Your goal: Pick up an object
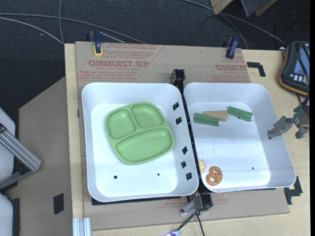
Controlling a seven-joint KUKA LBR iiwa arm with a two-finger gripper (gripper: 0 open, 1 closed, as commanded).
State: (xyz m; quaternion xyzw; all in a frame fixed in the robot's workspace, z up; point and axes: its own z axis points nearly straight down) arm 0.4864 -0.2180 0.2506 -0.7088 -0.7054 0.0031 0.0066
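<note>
- Looking down at the bench, you see two white bins side by side, the left bin (pixel 93 132) and the right bin (pixel 261 146), touching along their inner rims.
- Both bins sit on a brown sheet of cardboard (pixel 123 58), held at the far edge by two blue clamps (pixel 98 47).
- Your gripper (pixel 288 131) is at the right rim of the right bin, about halfway along it, over the rim rather than down among the objects.
- Its two fingers (pixel 275 130) stand apart, fairly wide, and you can see nothing between them.
- The things to pick all lie in the right bin, well apart from the gripper.
- At the far left of that bin you have a long green piece (pixel 205 120), with a tan wedge (pixel 216 115) touching it on its far side.
- A second green piece (pixel 239 113) lies just right of the wedge.
- At the near left corner there is an orange ring (pixel 214 176), shaped like a pretzel.
- A small yellow bit (pixel 201 166) sits just beside the ring, against the left wall.
- The left bin holds a green divided plate (pixel 140 132), lying flat and slightly turned, with three sections.
- A dark handheld device (pixel 298 68) lies on the bench beyond the right bin's far right corner.
</note>
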